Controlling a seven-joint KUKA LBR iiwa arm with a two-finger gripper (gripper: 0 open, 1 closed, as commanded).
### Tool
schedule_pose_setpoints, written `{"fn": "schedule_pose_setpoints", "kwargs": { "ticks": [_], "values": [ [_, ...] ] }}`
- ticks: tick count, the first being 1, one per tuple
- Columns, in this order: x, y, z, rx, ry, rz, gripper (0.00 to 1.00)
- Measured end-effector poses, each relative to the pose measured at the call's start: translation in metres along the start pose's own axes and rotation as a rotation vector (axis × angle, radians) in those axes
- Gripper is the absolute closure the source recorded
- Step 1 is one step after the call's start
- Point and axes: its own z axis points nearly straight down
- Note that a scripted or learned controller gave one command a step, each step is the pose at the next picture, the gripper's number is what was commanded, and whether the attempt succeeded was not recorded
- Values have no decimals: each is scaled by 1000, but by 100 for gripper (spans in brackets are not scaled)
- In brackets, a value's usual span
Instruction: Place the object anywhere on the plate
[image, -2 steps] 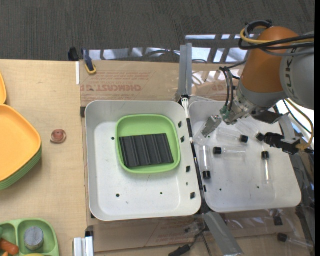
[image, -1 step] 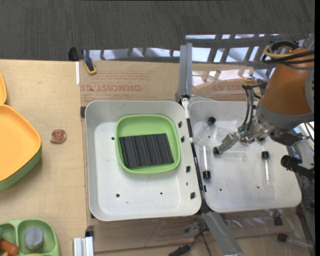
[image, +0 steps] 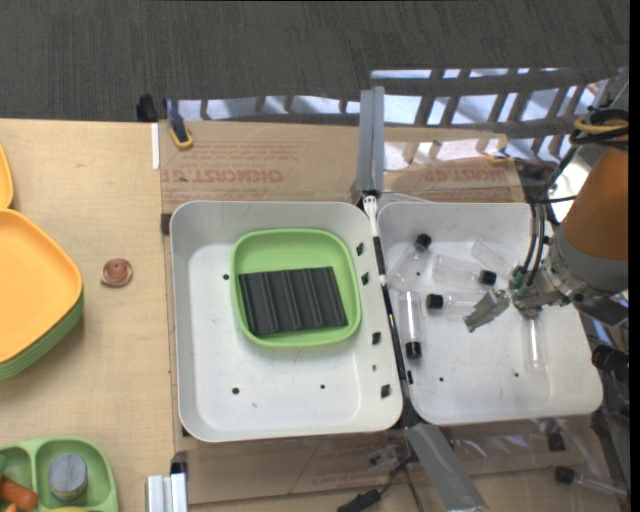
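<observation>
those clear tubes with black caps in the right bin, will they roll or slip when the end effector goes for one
Probably both. The clear tubes look round and smooth and lie flat on the right bin floor, so a nudge would likely roll them. Their see-through walls suggest thin, light plastic, likely to skid from a pinch. The end effector hovers beside them.

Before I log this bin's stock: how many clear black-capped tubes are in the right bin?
4, as far as visible: one near the top left, one in the middle, one along the left wall, one right of the hand. The arm may hide more.
</observation>
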Motion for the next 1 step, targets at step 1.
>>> {"fn": "schedule_pose_setpoints", "kwargs": {
  "ticks": [1],
  "values": [
    [-63,-12,-91,0,-2,256,0]
  ]
}}
